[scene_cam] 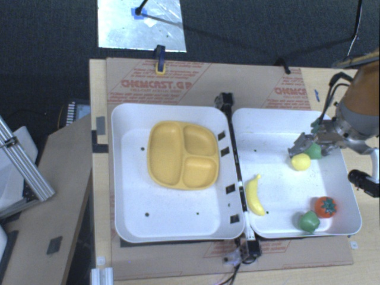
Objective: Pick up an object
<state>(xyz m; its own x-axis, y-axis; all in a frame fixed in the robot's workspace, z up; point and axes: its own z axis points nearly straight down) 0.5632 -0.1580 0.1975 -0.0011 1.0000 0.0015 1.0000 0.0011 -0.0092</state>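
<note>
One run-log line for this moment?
arm: over right bin | gripper: above lemon, beside green item | hold: none seen | left bin: yellow tray

The arm (362,108) has a grey body with 1 orange band above its wrist, and thin dark cables loop beside it.

Left bin (127,159): a yellow plate (181,155) with three parts
Behind the bins: a shiny sheet (141,16) — a yellow clamp (160,60)
</note>
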